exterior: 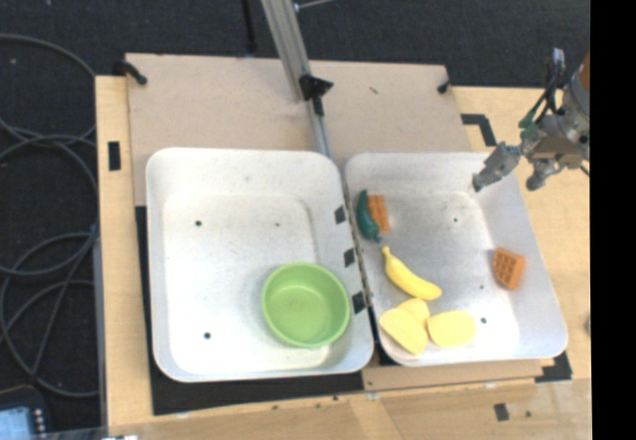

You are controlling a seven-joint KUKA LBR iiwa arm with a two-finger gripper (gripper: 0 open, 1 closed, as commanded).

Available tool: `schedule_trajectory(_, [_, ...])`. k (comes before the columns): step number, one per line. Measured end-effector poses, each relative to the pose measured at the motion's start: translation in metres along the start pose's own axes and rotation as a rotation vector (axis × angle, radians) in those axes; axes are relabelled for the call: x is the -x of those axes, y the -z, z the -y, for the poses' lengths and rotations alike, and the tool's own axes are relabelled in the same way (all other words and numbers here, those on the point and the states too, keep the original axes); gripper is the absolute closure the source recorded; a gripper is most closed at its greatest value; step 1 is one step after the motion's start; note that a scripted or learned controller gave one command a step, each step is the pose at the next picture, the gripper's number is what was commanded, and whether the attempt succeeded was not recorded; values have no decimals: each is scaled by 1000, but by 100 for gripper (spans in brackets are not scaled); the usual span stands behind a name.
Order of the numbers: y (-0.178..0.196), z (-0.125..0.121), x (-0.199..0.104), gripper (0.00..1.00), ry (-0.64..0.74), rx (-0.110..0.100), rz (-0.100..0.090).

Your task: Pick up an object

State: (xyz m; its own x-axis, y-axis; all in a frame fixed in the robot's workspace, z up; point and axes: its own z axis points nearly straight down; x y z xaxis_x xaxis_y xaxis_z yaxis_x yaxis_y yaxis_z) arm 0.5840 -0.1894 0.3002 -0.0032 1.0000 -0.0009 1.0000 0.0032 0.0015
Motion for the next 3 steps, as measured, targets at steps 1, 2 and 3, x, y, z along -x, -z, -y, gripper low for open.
schedule_trajectory(1, [0, 0, 0, 0, 0, 0, 0])
schedule_trajectory(2, [-58, 5, -7, 0, -3, -6, 0])
schedule_trajectory(3, [-119, 5, 1, 0, -4, -6, 0])
